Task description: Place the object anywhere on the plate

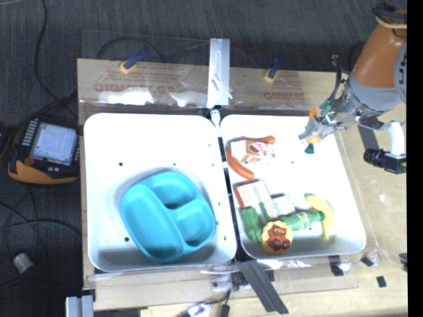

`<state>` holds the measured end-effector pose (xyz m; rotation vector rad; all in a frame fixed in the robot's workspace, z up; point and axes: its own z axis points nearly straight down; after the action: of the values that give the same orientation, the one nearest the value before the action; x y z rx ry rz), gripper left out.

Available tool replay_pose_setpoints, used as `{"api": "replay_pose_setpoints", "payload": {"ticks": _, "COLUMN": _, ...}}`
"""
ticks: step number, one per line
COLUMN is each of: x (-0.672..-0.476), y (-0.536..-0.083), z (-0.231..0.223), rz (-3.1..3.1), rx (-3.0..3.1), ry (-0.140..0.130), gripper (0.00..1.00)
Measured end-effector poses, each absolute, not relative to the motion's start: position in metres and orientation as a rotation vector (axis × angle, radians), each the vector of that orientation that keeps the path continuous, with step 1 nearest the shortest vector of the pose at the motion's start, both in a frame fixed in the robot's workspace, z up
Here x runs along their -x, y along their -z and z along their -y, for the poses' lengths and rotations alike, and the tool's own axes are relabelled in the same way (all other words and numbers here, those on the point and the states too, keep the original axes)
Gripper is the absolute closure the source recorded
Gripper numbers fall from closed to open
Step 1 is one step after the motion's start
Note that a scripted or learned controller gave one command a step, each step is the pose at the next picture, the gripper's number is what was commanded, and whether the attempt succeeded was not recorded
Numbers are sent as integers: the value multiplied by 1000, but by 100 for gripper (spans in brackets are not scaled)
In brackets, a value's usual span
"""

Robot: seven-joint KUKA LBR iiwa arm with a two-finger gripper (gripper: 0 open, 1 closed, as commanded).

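Looking down, I see my gripper (pixel 316 132) over the right bin's (pixel 344 177) far right corner, and I cannot tell its state. With toys (pixel 281 220) clustered near the front edge, I should descend squarely, then carry to the blue plate (pixel 165 216) in the left bin (pixel 106 144).

handheld device (pixel 45 152) on floor, yellow clamps (pixel 133 60), cables (pixel 26 5)

Red print on cardboard sheet (pixel 198 84), seemingly lettering, unreadable.
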<state>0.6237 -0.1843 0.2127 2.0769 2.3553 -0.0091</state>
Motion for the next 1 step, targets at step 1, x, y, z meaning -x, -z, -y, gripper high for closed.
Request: {"api": "replay_pose_setpoints", "payload": {"ticks": 1, "x": -624, "y": -213, "z": 184, "rz": -2355, "rx": -2077, "ry": 9, "gripper": 0}}
